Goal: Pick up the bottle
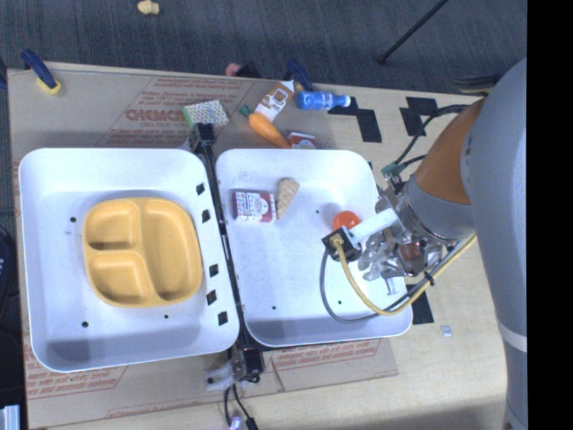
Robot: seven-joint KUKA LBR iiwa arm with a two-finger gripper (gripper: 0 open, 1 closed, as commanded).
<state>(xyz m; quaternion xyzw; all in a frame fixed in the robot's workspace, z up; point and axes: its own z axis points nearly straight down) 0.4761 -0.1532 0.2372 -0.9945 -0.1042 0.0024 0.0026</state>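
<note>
Claw [380, 267] sits low over the right bin [295, 316], near its right edge, and honestly I can't tell how its jaws stand. Bottle [320, 101] lies on its side on the bench beyond that bin's far edge, next to a carrot [268, 130] and a carton [275, 100]. Right bin has a red box [252, 205], a cone [286, 193] and something orange-red [347, 219] just beside the claw. Yellow tray [141, 250] sits in the left bin [54, 339].

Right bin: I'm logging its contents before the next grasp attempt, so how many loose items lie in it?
3. A small red carton and a tan cone lie touching near the bin's far left; an orange-red item sits by the hand, which may hide more.
</note>
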